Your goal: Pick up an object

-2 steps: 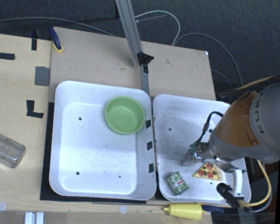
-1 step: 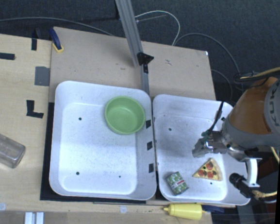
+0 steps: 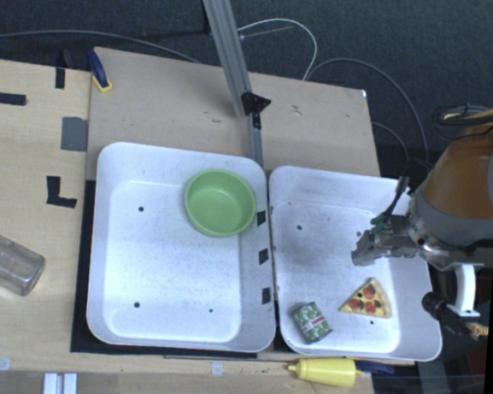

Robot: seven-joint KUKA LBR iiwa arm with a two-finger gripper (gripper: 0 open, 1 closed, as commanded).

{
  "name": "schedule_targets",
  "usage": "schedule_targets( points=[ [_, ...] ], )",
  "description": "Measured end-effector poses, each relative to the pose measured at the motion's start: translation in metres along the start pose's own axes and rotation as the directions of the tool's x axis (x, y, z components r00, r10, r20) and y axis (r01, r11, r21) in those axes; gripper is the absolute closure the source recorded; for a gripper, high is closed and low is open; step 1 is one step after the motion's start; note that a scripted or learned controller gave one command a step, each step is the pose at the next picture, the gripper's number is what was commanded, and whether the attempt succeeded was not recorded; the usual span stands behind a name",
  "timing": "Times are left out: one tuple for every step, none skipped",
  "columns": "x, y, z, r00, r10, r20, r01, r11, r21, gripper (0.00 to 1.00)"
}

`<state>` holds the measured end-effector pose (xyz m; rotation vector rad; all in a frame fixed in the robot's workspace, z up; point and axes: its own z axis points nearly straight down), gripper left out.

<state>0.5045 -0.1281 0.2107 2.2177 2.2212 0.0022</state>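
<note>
Seemingly mid-approach, the gripper hangs low in the right bin, just above the pizza slice; a green can lies nearby. Nothing shows in its grasp. Next it would need to settle over one piece and descend.

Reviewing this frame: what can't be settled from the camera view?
- Tool: small and blurred against the right bin; open or shut cannot be told.
- Green can: label too small to read.
- Yellow bottle: lies at the bench's front edge; its resting surface is unclear.
</note>
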Motion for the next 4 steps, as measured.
schedule_targets(
  points=[
    [0.046, 0.005, -0.009, 1.0, -0.005, -0.003, 0.005, 1.0, 0.003, 1.0],
    [0.097, 0.013, -0.021, 1.0, -0.006, -0.003, 0.006, 1.0, 0.004, 1.0],
    [0.155, 0.025, -0.01, 1.0, -0.006, -0.002, 0.006, 1.0, 0.005, 1.0],
    [0.212, 0.033, -0.004, 1.0, -0.006, -0.002, 0.006, 1.0, 0.005, 1.0]
  ],
)
